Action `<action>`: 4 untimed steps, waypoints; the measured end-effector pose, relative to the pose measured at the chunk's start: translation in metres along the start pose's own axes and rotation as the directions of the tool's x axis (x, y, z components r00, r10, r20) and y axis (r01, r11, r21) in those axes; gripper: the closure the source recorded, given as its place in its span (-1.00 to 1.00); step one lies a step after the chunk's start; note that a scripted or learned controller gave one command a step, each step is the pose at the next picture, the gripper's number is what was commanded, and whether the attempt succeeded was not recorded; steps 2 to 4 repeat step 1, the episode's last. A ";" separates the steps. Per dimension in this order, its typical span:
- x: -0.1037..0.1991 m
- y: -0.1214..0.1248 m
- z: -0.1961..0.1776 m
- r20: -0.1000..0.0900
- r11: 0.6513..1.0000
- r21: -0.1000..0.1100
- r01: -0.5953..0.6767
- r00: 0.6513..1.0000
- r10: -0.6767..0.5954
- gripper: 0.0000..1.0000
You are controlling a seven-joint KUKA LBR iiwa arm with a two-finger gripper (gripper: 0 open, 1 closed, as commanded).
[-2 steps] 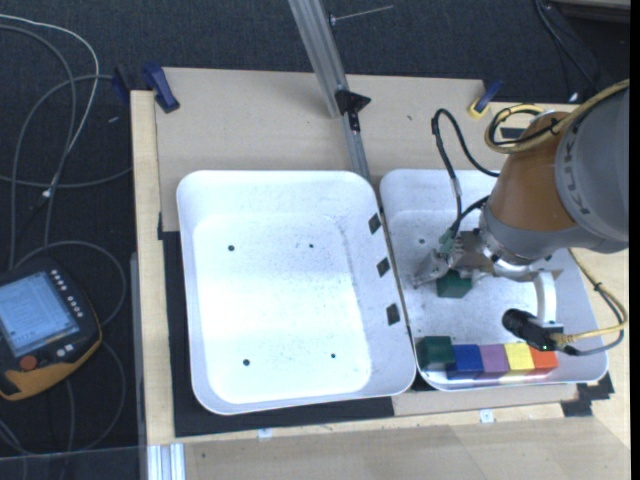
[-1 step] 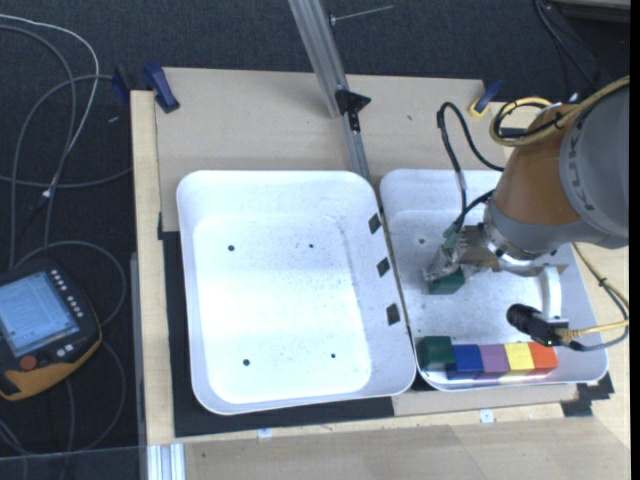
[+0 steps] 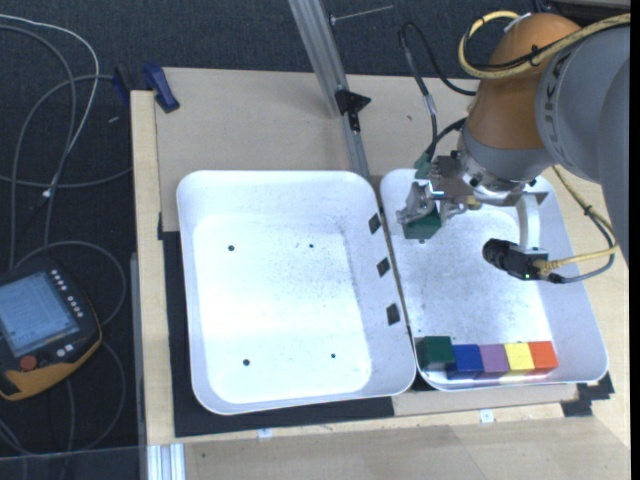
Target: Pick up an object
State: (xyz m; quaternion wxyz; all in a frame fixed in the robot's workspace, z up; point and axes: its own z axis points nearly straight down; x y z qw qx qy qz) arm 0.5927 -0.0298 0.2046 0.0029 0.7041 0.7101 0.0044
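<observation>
From the overhead camera, the grey arm with its orange band reaches in from the right over the right bin. Its gripper hangs above the upper left part of that bin, close to the divide between the two bins. A small dark green block sits at the fingertips, apparently caught between them, so the fingers look closed around it; the grip itself is partly hidden by the gripper body, and whether the block is lifted clear of the bin floor cannot be told from this angle.

Along the near edge of the right bin lies a row of cubes, touching side by side: a green cube, a blue cube, a purple cube, a yellow cube and an orange cube. This row is well apart from the gripper, toward the bottom of the view.

The left bin lies beside the right one. A teach pendant rests off the bench at far left.
</observation>
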 end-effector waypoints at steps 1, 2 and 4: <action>0.067 -0.017 0.005 -0.002 1.000 0.014 -0.001 1.000 0.001 1.00; 0.067 -0.017 0.005 -0.002 1.000 0.014 -0.001 1.000 0.001 1.00; 0.067 -0.017 0.005 -0.002 1.000 0.014 -0.001 1.000 0.001 1.00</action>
